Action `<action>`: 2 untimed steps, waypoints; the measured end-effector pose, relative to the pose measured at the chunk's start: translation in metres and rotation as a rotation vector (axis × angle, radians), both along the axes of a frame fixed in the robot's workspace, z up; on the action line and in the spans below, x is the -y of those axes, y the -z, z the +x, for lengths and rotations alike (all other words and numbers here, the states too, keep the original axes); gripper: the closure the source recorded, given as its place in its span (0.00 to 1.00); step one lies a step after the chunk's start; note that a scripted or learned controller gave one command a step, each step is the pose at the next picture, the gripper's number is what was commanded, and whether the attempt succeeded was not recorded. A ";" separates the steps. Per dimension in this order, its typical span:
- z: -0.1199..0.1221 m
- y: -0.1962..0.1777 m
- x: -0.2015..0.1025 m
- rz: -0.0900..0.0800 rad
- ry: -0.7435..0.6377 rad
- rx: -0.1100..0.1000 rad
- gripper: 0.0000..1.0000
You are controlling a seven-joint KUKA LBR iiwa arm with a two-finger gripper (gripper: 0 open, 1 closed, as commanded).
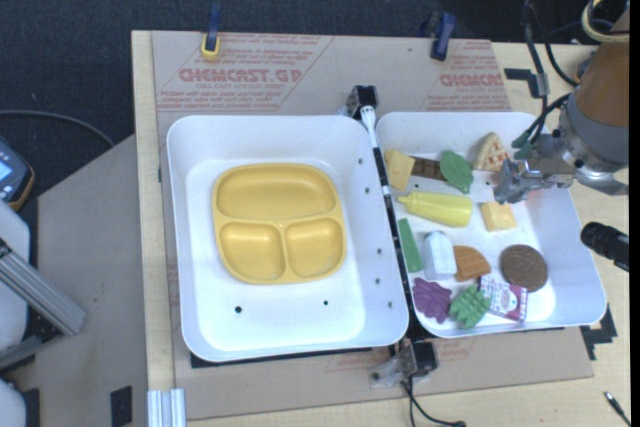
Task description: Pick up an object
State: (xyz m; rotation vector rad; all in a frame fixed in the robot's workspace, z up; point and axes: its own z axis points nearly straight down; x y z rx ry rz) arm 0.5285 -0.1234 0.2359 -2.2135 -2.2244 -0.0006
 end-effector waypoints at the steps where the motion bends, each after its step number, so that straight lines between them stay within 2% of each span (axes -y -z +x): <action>1: -0.007 0.002 -0.060 -0.001 0.000 -0.001 1.00; 2: -0.026 -0.004 -0.113 0.000 0.000 -0.002 1.00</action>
